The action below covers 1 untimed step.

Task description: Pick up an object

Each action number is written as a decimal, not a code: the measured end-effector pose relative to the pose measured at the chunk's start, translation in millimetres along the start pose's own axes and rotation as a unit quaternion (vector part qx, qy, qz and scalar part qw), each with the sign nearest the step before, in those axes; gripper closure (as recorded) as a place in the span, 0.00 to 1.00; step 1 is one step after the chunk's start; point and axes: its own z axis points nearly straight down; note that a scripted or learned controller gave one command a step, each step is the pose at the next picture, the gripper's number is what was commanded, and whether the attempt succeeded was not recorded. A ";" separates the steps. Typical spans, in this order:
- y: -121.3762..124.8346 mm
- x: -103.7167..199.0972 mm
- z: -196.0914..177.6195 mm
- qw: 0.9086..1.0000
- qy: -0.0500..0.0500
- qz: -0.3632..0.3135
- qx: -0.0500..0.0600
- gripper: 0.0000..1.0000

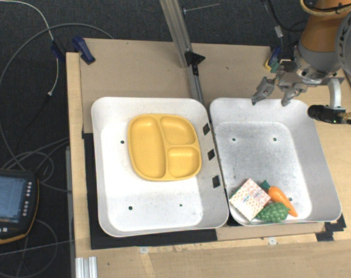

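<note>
In the front corner of the right bin (262,149) lie a white patterned packet (249,198), an orange carrot (281,197) and a green bumpy toy (273,213), all huddled together. My gripper (275,96) hangs over the bin's far rim, at the upper right, far from those objects. Its two fingers are spread apart and nothing is between them. A yellow three-compartment tray (163,146) rests in the left bin (152,207).
A slanted metal post (178,28) rises behind the gap between the bins. Black clips (210,153) sit along the divide. A blue clamp (84,50) marks the bench's far left corner. Cables and a tablet (10,204) lie off the bench at left.
</note>
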 end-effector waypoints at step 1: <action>0.0 -0.1 -0.1 1.000 0.000 0.000 0.000 0.00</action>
